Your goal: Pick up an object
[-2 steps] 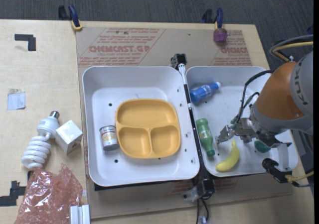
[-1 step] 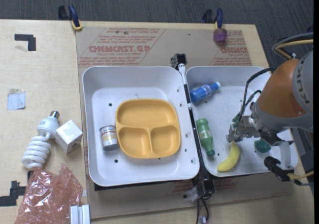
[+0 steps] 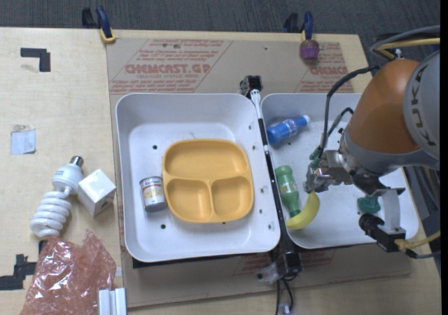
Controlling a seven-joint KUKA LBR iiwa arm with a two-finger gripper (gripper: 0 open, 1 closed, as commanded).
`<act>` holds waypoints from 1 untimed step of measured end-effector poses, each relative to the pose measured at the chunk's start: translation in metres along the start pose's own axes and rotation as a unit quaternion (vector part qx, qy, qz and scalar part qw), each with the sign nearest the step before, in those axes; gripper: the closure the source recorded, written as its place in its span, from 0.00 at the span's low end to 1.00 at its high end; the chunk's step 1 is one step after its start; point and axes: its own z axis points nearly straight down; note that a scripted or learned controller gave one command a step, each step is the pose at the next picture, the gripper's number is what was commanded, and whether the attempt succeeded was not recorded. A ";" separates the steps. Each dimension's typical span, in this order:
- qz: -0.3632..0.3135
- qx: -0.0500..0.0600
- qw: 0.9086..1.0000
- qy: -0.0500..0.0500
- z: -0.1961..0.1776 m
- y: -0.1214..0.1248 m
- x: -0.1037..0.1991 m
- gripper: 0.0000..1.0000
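1. Nearest the camera, on the bare desk (image 3: pixel 56 96) at the bottom left, lie a crumpled pink plastic bag (image 3: pixel 66 275), a spiral light bulb (image 3: pixel 57 198) and a small white box (image 3: pixel 96 192), all outside the bins.
2. The left bin (image 3: pixel 196 240) holds a yellow divided plate (image 3: pixel 208 180) with a small tin can (image 3: pixel 152 193) just beside its left edge.
3. The right bin (image 3: pixel 336 236) holds the likely candidates: a banana (image 3: pixel 305 213) at the near wall, a green bottle (image 3: pixel 287 186) touching it along the divider, and a blue bottle (image 3: pixel 285 129) farther back.
4. The gripper (image 3: pixel 323 173) sits low over the right bin, just right of the green bottle and above the banana. I cannot tell how it is set; the wrist hides it, and nothing is visibly held.
5. Risks, as I judge them: the banana and green bottle lie together against the divider, so a descent there could strike the wall or nudge both away. The round bottles may roll or squirt out of a pinch.
6. Farthest, a purple knob (image 3: pixel 309 48) and clamps (image 3: pixel 103 25) sit at the board's back edge.
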 end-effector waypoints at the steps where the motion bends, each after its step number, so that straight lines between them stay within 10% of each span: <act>1: 0.001 0.000 1.000 0.000 0.000 -0.003 -0.024 1.00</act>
